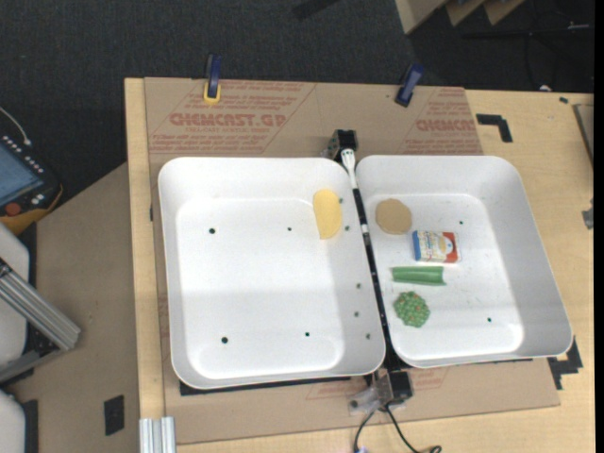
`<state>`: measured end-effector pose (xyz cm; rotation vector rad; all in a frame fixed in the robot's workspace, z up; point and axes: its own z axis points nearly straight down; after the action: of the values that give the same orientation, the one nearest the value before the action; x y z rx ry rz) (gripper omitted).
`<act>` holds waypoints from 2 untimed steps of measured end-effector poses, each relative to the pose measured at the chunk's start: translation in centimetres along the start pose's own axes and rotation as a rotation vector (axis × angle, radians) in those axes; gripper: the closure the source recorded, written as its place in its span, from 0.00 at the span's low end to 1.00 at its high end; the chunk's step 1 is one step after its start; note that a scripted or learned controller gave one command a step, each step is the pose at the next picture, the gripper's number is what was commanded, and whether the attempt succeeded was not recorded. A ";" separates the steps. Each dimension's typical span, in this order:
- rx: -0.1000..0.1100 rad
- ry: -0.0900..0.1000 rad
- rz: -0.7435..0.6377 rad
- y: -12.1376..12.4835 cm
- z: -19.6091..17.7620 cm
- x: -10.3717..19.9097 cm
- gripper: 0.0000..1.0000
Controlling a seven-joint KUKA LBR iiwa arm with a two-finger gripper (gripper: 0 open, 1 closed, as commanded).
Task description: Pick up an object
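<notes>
While lying flat right of centre frame, likely light and fairly stiff: green pod [417, 275]; best pinched across narrow width, clear of packet [434, 246] and knobbly green lump [411, 309].

Two bins sit side by side on the table [104, 281]. The left bin [189, 347] holds a slice [327, 213] by its right wall — the right bin [528, 281] holds a disc [394, 217], packet [434, 246], stick [417, 275] and clump [411, 309], back to front.

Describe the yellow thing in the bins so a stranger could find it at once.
Find the left bin of the two white ones. The yellow piece lies alone at its upper right, beside the divide between the bins. It is pale yellow and oblong, and its neighbours all sit in the right bin.
</notes>
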<state>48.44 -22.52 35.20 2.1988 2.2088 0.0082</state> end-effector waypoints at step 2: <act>-0.007 -0.005 -0.003 0.2 -2.1 -0.1 1.00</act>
<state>48.61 -22.54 37.28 2.1899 2.2058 0.0104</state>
